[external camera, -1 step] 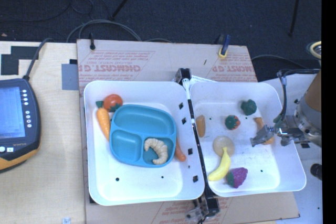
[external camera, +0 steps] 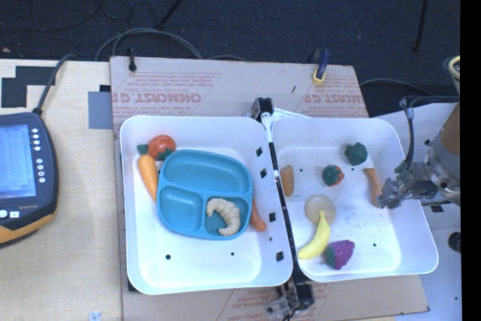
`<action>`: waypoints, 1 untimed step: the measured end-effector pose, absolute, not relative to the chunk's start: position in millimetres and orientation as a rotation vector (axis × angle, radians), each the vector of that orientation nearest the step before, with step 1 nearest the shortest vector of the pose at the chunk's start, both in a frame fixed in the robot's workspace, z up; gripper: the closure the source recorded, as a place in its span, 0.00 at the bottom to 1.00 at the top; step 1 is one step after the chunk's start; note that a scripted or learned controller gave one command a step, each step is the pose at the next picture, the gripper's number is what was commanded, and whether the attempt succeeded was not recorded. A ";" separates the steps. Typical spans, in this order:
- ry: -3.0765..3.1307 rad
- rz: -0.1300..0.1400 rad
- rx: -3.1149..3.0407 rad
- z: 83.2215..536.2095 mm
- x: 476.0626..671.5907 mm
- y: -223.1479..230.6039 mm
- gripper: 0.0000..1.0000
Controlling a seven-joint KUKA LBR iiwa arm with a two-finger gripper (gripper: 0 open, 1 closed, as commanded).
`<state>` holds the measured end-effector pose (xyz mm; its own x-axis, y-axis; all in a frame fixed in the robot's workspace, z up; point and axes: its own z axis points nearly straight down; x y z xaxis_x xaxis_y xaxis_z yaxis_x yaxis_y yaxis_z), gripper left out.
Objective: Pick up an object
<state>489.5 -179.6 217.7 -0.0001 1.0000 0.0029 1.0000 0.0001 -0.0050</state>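
Observation:
In the right bin (external camera: 391,255) lie a yellow banana (external camera: 316,238), a purple grape bunch (external camera: 340,253), a pale round disc (external camera: 319,206), two dark green items (external camera: 356,153) (external camera: 332,175), and small orange pieces (external camera: 286,179) (external camera: 371,180). My gripper (external camera: 391,194) hangs low over that bin's right side, just right of the orange piece. Nothing shows between its fingers.
The left bin (external camera: 150,267) holds a blue divided plate (external camera: 204,192) with a pale shrimp-like toy (external camera: 225,214), a carrot (external camera: 148,175) and a tomato (external camera: 161,146). A teach pendant (external camera: 22,169) lies on the bench at far left. Cables run behind the bins.

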 end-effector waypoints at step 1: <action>-2.214 0.008 -2.210 93.6 472.6 -158.3 1.00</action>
